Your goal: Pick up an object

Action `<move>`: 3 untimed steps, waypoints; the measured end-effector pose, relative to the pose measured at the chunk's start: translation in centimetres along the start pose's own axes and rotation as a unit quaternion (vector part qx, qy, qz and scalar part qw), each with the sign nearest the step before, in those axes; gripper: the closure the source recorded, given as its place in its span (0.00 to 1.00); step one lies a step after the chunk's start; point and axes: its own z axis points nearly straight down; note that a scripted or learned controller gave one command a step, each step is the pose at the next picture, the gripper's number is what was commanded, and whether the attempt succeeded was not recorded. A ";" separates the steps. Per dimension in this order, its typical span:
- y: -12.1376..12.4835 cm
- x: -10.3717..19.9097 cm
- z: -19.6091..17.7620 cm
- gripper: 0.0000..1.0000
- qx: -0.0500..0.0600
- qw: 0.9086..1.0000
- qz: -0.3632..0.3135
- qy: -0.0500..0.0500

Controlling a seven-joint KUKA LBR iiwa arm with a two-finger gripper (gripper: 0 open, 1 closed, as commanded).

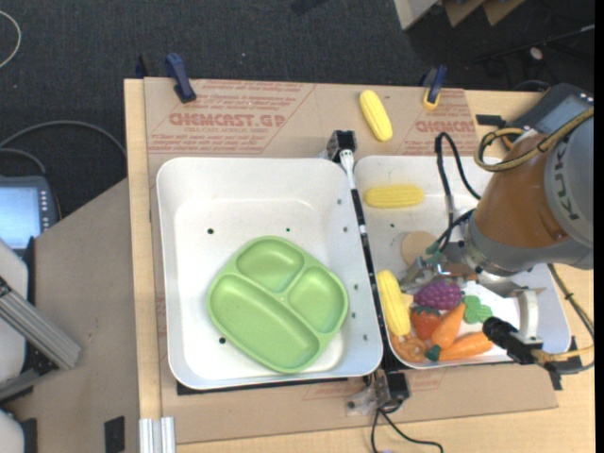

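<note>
Bins side by side on the worktop (283, 111), divided by a black strip. Left bin (189, 196) holds one green divided plate (276, 302) with three compartments, lying flat toward the front of that bin, nothing on it.

Right bin (557, 324) holds the toy food. A yellow corn cob (394, 196) lies crosswise near the bin's back wall. A second yellow cob (393, 302) lies lengthwise just inside the divider strip, toward the front. Beside it, further from the divider, a purple grape bunch (438, 295) sits on top of the pile, knobbly and rounded. Below the grapes a red piece (427, 323) touches two orange carrots (453, 333), with a green leafy bit (477, 307) at the far side of the grapes. A pale tan disc (416, 247) lies on the bin floor between the back cob and the grapes.

A third yellow cob (376, 115) lies outside the bins, on the worktop behind the right bin.

Claw (427, 270) hangs low over the right bin, just above and behind the grape bunch; metal parts visible, but spread of the fingers cannot be told. Nothing seen gripped.
</note>
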 end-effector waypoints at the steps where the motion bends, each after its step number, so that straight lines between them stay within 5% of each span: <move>1: 0.5 0.0 -1.0 1.00 -0.005 1.000 0.000 -0.001; 2: 6.8 4.6 -10.7 1.00 -0.011 1.000 -0.005 -0.001; 3: 6.3 4.2 -10.1 0.00 -0.004 1.000 -0.002 -0.001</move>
